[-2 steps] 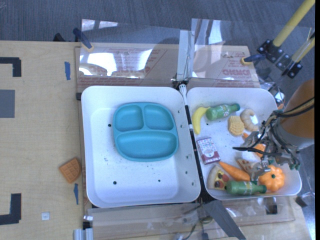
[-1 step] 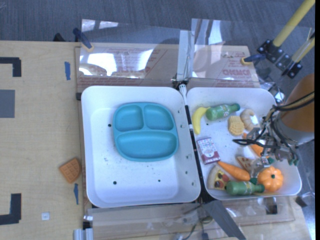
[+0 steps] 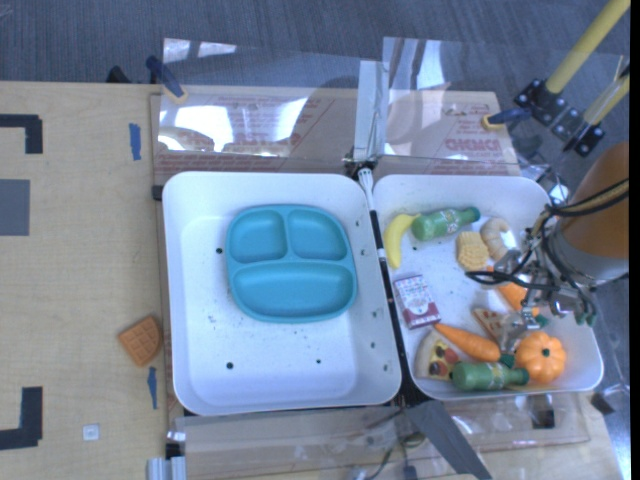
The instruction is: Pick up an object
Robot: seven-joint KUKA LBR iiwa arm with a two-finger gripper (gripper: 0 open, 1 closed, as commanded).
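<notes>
The right bin (image 3: 585,373) holds several toy foods: a banana (image 3: 397,238), a green bottle (image 3: 443,222), a yellow corn piece (image 3: 472,250), a red-and-white carton (image 3: 415,301), a carrot (image 3: 468,341), a pizza slice (image 3: 435,356), a second green bottle (image 3: 487,375) and an orange pumpkin (image 3: 541,356). My gripper (image 3: 524,306) hangs low over the right side of this bin, amid cables. It is just above a small orange piece (image 3: 511,293) and a toast-like slice (image 3: 489,321), with the pumpkin right below it in the view. Nothing is visibly held.
The left bin (image 3: 195,368) carries a blue divided plate (image 3: 290,263). A small waffle piece (image 3: 140,340) lies on the wooden bench to the left of the bins. Clear plastic walls (image 3: 370,118) stand behind both bins, and a yellow pole (image 3: 590,38) rises at the upper right.
</notes>
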